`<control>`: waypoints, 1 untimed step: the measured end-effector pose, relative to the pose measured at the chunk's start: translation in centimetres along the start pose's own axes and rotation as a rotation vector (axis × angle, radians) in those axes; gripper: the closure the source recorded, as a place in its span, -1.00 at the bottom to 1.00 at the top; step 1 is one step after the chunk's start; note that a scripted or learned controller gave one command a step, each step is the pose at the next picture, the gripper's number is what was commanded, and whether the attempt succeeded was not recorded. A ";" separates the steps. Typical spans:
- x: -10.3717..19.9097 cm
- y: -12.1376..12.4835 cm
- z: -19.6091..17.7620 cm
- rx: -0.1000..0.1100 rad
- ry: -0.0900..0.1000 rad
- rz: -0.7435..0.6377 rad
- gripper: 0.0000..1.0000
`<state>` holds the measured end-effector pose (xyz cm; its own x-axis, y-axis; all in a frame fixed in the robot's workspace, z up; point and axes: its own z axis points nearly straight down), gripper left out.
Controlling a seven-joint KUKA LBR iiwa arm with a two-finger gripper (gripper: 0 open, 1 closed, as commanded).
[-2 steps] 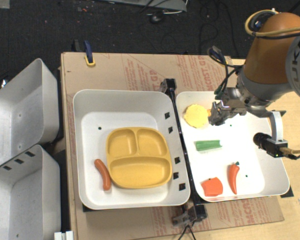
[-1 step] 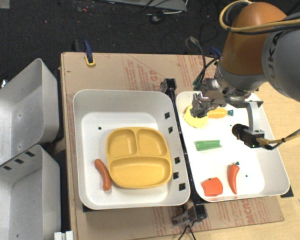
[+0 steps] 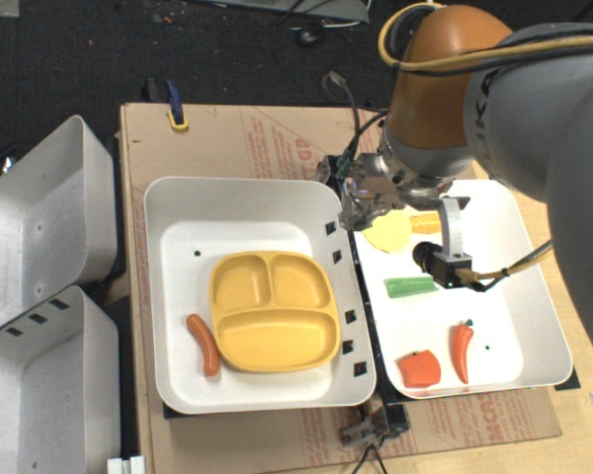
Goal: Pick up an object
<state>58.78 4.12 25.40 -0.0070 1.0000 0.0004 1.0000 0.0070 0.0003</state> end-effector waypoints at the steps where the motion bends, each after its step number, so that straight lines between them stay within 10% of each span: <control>1: 4.9 2.0 1.8 -0.001 0.000 0.000 1.00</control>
